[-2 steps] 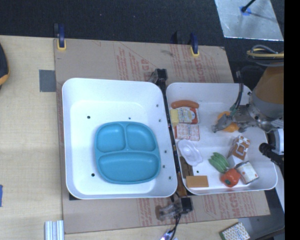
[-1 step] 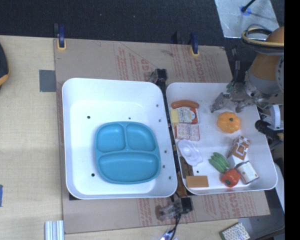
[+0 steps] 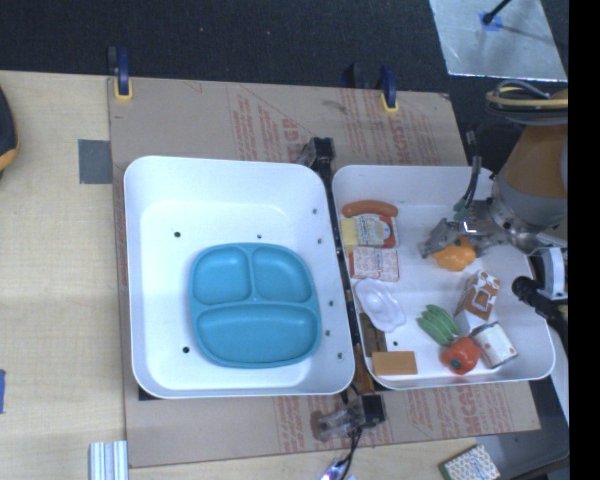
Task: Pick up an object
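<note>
While the left white bin (image 3: 150, 268) holds a blue three-compartment plastic plate (image 3: 255, 304), the right white bin (image 3: 420, 380) carries the clutter: a red sausage (image 3: 369, 209), a yellow-and-red packet (image 3: 371, 232), a white crumpled plastic piece (image 3: 380, 305), a tan flat block (image 3: 395, 363), a green pepper toy (image 3: 438, 322), a red tomato toy (image 3: 461, 356), a small white carton (image 3: 495, 343). Upper right in that bin, the gripper (image 3: 458, 236) sits touching an orange rounded toy (image 3: 454, 257); finger state cannot be told, and no hold is visible.

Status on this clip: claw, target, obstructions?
Claw low in right bin, over orange toy. Grasp unconfirmed. Toy house close by.
</note>
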Controlling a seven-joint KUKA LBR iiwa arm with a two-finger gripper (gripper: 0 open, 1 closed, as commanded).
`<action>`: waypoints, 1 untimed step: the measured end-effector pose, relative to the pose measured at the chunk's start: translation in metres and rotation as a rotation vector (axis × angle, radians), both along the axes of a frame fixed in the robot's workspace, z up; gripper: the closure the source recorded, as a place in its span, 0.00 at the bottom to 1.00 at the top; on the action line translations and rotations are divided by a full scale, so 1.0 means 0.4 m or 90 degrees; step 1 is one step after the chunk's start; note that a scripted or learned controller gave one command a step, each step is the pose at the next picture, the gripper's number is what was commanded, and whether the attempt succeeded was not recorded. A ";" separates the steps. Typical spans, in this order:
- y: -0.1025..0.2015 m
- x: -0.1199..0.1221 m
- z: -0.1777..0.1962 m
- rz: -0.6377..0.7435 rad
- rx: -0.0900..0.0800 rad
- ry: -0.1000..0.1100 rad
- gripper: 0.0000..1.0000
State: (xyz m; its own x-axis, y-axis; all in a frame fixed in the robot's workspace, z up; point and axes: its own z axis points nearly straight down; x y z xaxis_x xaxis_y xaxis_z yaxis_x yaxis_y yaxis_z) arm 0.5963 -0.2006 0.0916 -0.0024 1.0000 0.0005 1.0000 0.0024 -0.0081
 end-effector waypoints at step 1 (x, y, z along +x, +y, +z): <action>-0.004 0.006 0.028 0.002 -0.001 -0.002 1.00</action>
State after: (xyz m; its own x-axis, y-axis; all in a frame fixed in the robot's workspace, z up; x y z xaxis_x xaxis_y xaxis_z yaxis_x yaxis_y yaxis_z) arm 0.5985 -0.2020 0.1027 -0.0053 1.0000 -0.0015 1.0000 0.0053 -0.0049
